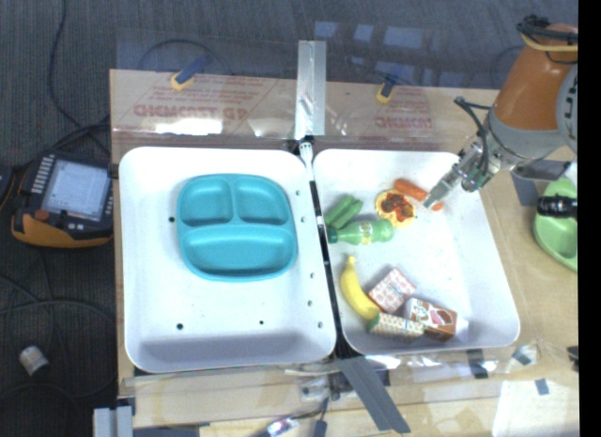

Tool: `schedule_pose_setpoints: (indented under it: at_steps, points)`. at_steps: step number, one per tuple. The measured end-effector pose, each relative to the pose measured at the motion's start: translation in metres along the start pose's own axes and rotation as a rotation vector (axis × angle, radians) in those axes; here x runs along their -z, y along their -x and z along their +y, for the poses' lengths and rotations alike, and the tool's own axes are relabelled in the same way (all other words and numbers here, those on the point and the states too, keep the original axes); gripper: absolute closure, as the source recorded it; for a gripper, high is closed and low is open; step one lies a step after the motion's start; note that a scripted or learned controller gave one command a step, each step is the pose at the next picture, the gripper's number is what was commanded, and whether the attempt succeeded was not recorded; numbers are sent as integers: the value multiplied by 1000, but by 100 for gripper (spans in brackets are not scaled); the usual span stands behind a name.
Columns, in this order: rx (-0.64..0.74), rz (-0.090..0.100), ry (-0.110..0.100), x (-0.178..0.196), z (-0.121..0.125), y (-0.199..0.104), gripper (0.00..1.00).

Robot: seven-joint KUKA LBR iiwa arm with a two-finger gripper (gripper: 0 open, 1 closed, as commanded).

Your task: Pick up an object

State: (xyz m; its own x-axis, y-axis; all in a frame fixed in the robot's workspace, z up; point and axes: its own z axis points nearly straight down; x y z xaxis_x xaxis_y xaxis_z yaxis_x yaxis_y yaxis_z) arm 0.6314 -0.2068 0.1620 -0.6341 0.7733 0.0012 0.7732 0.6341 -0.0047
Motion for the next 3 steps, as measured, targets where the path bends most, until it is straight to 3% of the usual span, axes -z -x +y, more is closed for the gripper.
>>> schedule_pose_setpoints:
  at_steps: [1, 2, 3]
  points:
    - [-17, 1, 4, 65, 74, -40, 100]
    - [-149, 1, 5, -68, 82, -68, 100]
    - [-53, -2, 1, 1, 47, 0, 100]
